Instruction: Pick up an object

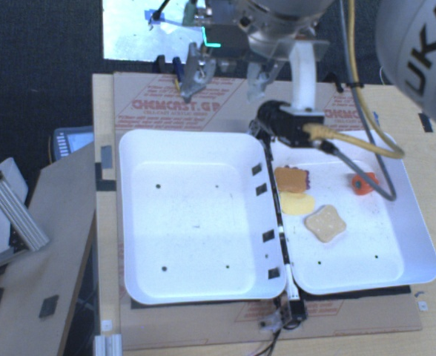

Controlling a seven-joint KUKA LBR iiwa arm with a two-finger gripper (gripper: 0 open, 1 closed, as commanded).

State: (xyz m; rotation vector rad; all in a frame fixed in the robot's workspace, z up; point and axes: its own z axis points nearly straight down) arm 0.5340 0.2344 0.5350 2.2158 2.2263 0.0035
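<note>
Up high, the gripper (225, 76) hangs with its fingers spread apart, pinching nothing. Down in the right bin (407, 254) lie a toast piece (325, 223), a yellow slice (297, 203), a brown block (292, 179) and an orange toy (362, 184).

1. My gripper (225, 76) hangs above the bench's far edge, fingers spread, nothing between them.
2. Right bin (396, 254), below me: toast slice (325, 223), yellow piece (297, 204), orange-red object (362, 185).
</note>
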